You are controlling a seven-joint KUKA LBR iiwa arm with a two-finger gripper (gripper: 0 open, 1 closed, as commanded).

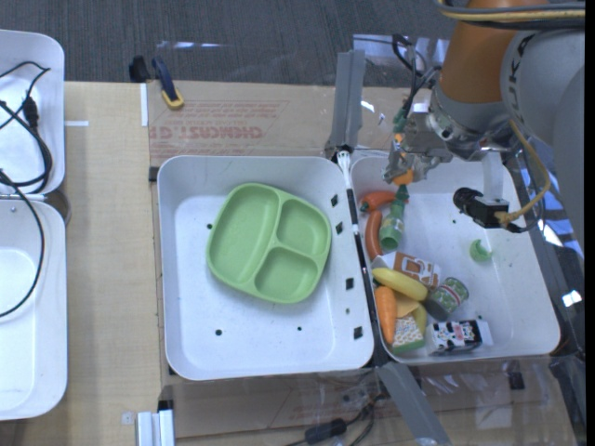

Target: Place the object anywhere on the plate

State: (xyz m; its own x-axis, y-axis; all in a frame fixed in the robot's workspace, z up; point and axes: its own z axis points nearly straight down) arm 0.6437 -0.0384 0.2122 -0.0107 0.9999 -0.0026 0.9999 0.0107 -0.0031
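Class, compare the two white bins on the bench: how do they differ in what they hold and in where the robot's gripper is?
The left bin holds one thing, a green divided plate; the right bin holds a heap of small toy foods along its left side, among them a banana and a carrot. The gripper hangs over the right bin's far corner, not the left bin. Both are shallow and white.

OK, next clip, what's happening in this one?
The arm reaches in over the right bin, its gripper low at the bin's upper-left corner, just above a small green bottle in a pile of toy food: a banana, a carrot, a green can. The green divided plate sits in the left bin with nothing on it, so nothing has been placed yet.
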